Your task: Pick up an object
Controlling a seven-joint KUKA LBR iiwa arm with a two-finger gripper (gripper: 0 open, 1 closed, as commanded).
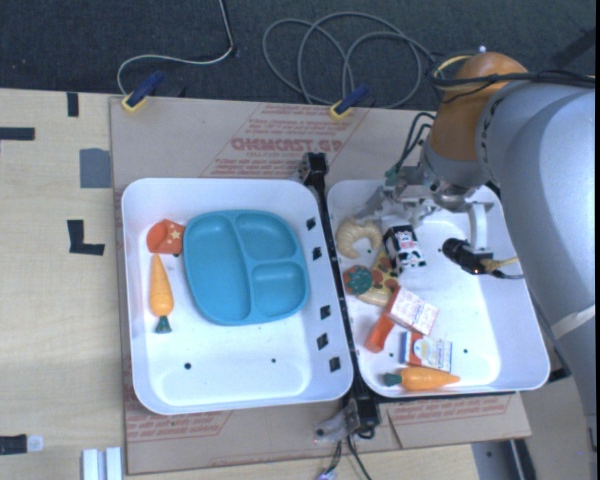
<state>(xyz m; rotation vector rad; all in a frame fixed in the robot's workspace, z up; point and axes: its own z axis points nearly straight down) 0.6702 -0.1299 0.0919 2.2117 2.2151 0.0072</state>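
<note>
jaws (pixel 404 230) low in right bin (pixel 510 338), over a small black-and-white carton (pixel 407 248) beside croissant (pixel 359 235); open or closed – can't tell.

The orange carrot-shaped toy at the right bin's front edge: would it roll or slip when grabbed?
The orange carrot-shaped toy tapers and looks rounded, so a sideways nudge would probably roll it in an arc. It looks smooth, likely plastic, so it may slip from a grip near the thin end. It seems stiff and light.
</note>
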